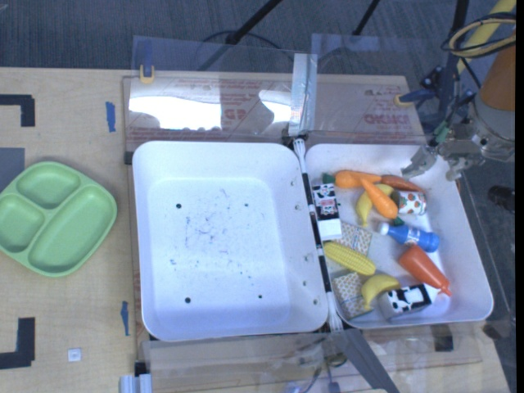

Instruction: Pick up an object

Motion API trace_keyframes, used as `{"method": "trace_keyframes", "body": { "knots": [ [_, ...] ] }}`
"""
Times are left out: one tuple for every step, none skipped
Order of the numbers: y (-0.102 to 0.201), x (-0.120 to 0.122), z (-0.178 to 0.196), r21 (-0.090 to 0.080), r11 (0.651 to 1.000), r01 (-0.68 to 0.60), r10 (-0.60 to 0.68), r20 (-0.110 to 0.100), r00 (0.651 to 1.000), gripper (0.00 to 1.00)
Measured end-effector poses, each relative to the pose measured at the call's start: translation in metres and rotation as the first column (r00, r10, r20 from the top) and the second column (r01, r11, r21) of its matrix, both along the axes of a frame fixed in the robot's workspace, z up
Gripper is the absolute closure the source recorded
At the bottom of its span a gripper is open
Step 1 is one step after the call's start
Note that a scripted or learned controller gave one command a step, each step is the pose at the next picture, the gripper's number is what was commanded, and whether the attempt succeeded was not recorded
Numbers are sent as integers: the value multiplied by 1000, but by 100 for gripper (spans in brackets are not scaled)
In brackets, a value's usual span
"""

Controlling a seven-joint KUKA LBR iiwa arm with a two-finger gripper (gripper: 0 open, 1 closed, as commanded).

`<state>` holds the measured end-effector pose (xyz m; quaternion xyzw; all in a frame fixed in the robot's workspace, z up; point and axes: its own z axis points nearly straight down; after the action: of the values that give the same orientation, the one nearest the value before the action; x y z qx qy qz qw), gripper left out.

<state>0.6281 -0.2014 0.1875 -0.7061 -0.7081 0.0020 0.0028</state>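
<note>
The grey two-finger gripper (431, 160) hung spread and empty over the right shallow white plastic bin's (473, 256) far corner. The orange plastic carrot (376, 195) lay nearest; descending squarely astride it seemed wisest.

Shallow white bins: two, a left bin (217, 244) and a right bin (468, 244).
Green divided plate (53, 217): one, three compartments.
Toy carrots: three, at (357, 179), (379, 198) and (424, 269).
Toy bananas: two, at (363, 209) and (378, 287).
Toy corn cob (349, 258): one.
Blue bottle (413, 237): one.
Black-and-white cartons: two, at (326, 206) and (409, 299).
</note>
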Motion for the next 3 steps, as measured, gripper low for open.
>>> {"method": "trace_keyframes", "body": {
  "knots": [
    [45,-14,-44,1,989,-148,148,-1,989,0],
    [66,2,-102,-2,946,-325,325,6,946,0],
    [64,3,-93,-2,946,-323,323,7,946,100]
  ]
}}
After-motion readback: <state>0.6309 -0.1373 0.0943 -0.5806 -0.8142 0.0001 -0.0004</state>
